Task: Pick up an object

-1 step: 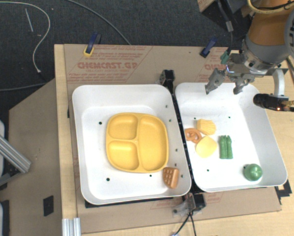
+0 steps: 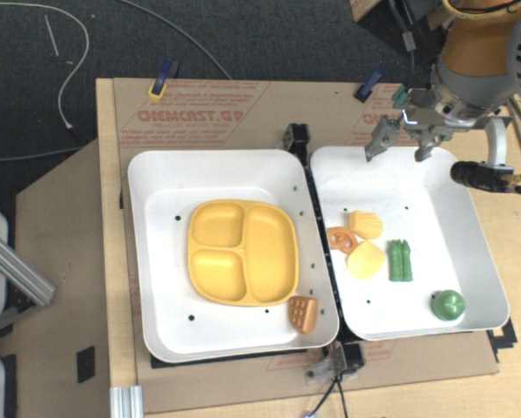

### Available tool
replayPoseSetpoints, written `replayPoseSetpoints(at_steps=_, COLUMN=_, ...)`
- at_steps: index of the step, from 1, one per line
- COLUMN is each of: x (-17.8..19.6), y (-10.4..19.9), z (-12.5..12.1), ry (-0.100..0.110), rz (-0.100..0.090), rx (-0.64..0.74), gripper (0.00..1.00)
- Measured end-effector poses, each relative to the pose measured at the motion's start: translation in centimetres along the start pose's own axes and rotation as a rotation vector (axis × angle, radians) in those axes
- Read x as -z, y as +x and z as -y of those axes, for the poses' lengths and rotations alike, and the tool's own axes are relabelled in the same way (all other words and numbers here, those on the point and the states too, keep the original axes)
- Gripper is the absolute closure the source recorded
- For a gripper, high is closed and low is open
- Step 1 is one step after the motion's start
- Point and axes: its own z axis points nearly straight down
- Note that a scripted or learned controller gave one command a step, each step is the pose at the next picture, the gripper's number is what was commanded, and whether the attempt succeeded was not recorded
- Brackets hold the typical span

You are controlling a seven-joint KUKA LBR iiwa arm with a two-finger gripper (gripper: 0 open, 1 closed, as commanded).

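The pick had not begun: the gripper (image 2: 401,144) hung with its jaws spread and nothing between them above the far rim of the right bin (image 2: 474,225), apart from every object. That bin held two yellow pieces (image 2: 365,259), one orange pretzel (image 2: 340,239), one green bundle (image 2: 401,260) and one green ball (image 2: 448,305). The left bin (image 2: 156,181) held one yellow divided plate (image 2: 243,252) and one small orange piece (image 2: 302,313).

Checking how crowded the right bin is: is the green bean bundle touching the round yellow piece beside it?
Apart. The camera view shows a thin strip of white bin floor between the green bean bundle and the round yellow piece.
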Motion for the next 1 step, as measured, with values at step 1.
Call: replayPoseSetpoints(at_steps=1, x=-6.17, y=0.52, z=-0.32, ry=0.007, rz=-0.001, rx=0.001, gripper=0.0)
